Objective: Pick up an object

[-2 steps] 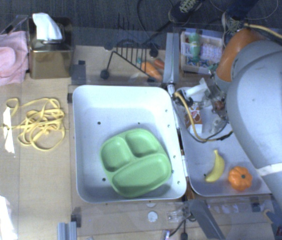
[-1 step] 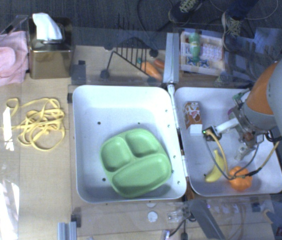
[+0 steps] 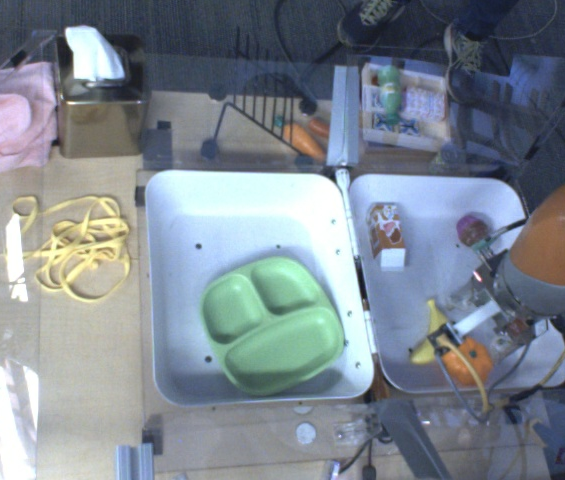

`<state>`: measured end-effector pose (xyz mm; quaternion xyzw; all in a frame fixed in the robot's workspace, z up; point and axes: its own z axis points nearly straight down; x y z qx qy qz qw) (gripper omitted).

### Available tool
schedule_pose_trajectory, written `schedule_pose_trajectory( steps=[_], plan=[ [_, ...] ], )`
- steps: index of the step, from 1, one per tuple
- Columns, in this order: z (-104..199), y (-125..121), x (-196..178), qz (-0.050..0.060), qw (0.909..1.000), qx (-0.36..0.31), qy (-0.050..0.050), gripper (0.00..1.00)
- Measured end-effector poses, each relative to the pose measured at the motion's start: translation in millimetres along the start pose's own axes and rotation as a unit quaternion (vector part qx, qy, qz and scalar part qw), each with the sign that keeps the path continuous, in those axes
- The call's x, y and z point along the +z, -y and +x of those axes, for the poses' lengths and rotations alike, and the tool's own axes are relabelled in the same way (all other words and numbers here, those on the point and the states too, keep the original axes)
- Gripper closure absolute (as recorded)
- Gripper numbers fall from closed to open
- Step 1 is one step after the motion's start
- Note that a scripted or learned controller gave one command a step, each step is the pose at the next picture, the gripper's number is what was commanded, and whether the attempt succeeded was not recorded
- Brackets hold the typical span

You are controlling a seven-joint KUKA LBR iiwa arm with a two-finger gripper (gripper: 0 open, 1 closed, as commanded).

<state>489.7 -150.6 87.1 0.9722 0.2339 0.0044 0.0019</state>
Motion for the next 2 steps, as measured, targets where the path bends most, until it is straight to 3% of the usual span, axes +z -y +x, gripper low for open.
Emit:
schedule_pose_trajectory(
  steps=[1, 2],
  plan=[
    [103, 24, 1, 0.002, 0.9999, -0.016, 0.0, 0.0],
    [180, -23, 2, 0.004, 0.9984, 0.056, 0.004, 0.0]
  ],
)
